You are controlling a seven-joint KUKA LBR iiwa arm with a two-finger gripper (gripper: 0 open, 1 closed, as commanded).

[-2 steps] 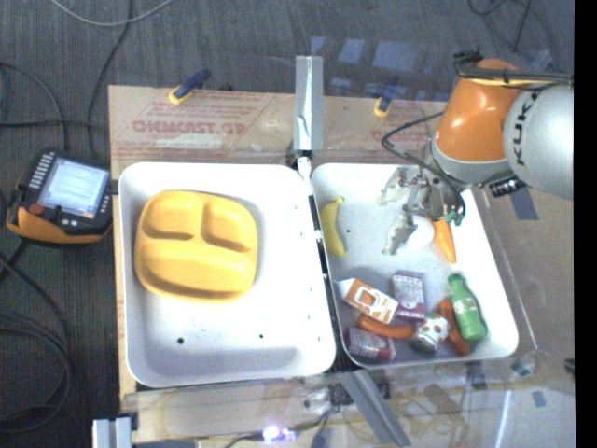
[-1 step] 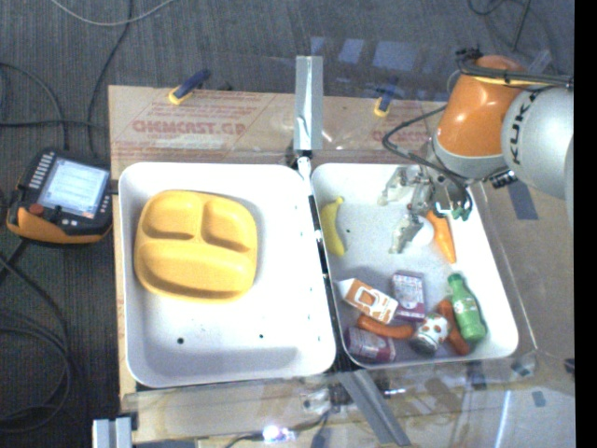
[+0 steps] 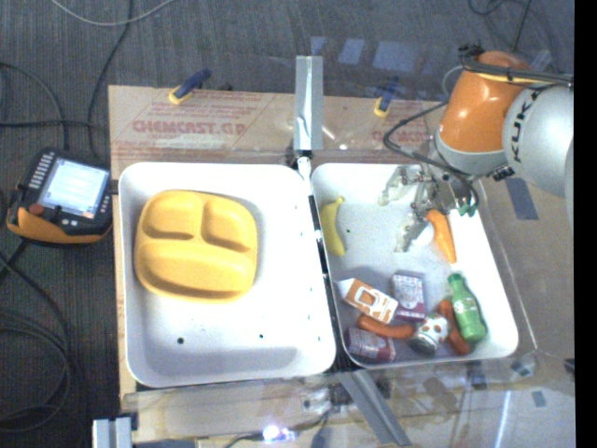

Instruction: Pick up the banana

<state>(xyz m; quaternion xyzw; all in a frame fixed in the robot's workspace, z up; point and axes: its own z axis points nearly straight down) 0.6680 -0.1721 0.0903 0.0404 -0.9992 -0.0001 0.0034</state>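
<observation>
From the camera above the desk (image 3: 187, 110) we see two shallow white bins side by side. In the left bin (image 3: 168, 348) a yellow compartment tray (image 3: 198, 244) lies upside down toward the bin's far-left part, its three raised sections facing up.

In the right bin (image 3: 494, 250) the banana (image 3: 332, 226) lies along the left wall, near the far-left corner, its length running from the far edge toward the near edge. Nothing touches it apart from the bin.

The arm (image 3: 508, 119) reaches in over the right bin's far-right corner. Its gripper (image 3: 420, 215) hangs over the far-right part of that bin, well apart from the banana, with the fingers pointing down and spread; we see nothing between them. An orange carrot (image 3: 443, 234) lies just beside the gripper, toward the right wall.

The near part of the right bin is crowded: a small orange and white carton (image 3: 370, 300), a purple packet (image 3: 409, 294), a green bottle (image 3: 465, 311) against the right wall, a sausage (image 3: 384, 328), a dark red packet (image 3: 370, 346) and a small can (image 3: 427, 335).

On the floor left of the desk a teach pendant (image 3: 61, 197) lies with its screen lit.
</observation>
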